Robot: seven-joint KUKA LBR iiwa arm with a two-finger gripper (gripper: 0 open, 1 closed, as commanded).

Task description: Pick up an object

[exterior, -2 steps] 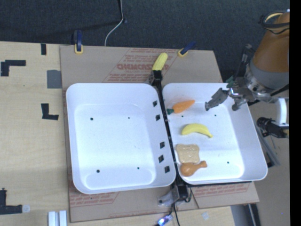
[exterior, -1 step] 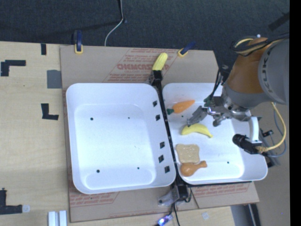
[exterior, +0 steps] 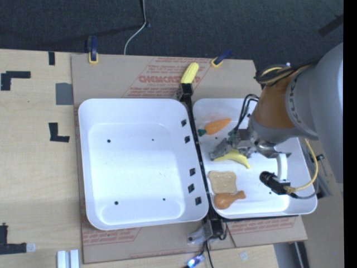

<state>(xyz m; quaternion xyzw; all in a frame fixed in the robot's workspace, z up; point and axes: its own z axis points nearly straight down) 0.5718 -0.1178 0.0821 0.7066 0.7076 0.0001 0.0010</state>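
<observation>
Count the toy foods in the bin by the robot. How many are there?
4, all in the right white bin: an orange toy carrot at the back, a yellow toy banana by the gripper, a tan toast slice, and an orange drumstick in front. The arm may hide more.

Arm: you see it enter at 3 o'clock, over the right bin (exterior: 298,205).
End effector (exterior: 226,148): low, just above the banana (exterior: 234,159).
Carrot (exterior: 217,125): 12 o'clock of the banana.
Bread slice (exterior: 222,180), drumstick (exterior: 228,199): 6 o'clock.
Left bin (exterior: 89,149): at 9 o'clock.
</observation>
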